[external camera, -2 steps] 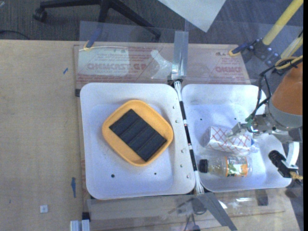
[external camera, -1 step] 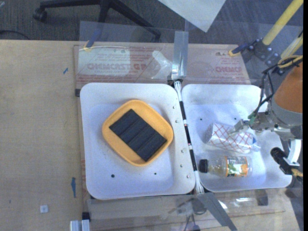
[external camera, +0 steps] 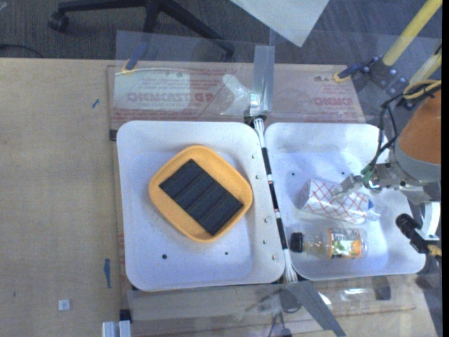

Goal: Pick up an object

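Observation:
In the right bin (external camera: 309, 142) lies a crumpled packet (external camera: 335, 196) with a red and white check pattern. A small clear bottle (external camera: 330, 244) with a black cap and a green label lies on its side just in front of it. The left bin (external camera: 140, 258) holds a yellow square dish with a black ribbed pad (external camera: 200, 201) on top. My gripper (external camera: 359, 180) hangs low at the right bin's right side, its tip at the packet's upper right edge. The grey arm with its orange band (external camera: 424, 135) comes in from the right.
A clear plastic sheet with red print (external camera: 182, 97) lies behind both bins. A yellow pole (external camera: 414, 27) and cables stand at the back right. Bare wooden bench (external camera: 49, 188) stretches to the left. An office chair base (external camera: 161, 12) sits on the floor beyond.

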### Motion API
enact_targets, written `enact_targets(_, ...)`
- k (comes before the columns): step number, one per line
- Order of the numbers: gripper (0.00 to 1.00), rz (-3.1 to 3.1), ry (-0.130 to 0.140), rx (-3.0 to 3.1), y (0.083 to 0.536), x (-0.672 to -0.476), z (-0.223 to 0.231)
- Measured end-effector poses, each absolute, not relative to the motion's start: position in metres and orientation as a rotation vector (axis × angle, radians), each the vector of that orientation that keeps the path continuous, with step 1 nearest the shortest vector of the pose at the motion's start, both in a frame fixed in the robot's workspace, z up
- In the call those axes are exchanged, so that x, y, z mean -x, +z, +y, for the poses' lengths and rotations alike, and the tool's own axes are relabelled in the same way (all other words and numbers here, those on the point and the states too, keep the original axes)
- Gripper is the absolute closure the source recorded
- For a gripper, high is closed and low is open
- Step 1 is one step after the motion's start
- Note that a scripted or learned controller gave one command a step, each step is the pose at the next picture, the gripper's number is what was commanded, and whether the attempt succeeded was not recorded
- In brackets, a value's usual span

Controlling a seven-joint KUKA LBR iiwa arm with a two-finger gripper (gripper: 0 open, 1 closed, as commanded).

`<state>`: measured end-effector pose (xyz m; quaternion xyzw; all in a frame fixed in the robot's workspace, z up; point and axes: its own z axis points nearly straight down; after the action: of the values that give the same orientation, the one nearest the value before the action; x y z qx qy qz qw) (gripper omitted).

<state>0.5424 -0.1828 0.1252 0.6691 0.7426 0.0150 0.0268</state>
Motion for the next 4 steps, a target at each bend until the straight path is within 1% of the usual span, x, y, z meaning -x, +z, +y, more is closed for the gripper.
enact_targets(1,0.0,2.301,0.047,-2.057,0.125,-0.543,-0.183)
enact_targets(2,0.0,2.256,0.0,-2.183,0.157,-0.537,-0.14)
enact_targets(3,0.0,2.495,0.028,-1.847,0.133,-0.552,-0.127)
enact_targets(4,0.0,2.422,0.002,-1.993,0.151,-0.584,-0.13)
